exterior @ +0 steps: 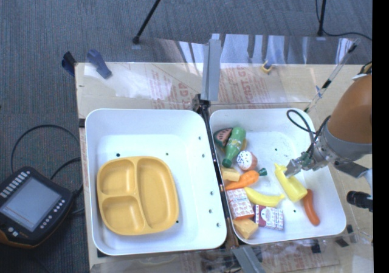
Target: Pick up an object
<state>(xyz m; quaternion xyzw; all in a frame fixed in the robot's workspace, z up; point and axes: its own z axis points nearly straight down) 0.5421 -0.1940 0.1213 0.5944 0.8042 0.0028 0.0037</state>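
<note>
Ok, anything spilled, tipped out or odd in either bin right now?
Nothing stands out. The toy food sits in a loose heap against the left wall of the right bin, all inside its rim. The yellow divided plate lies flat in the left bin. The hand is by the yellow piece.

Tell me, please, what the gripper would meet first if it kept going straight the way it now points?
Most likely the yellow pepper: the gripper points down and leftward at its upper end in the right bin. Depth is hard to judge from this angle, so contact may be near already.
</note>
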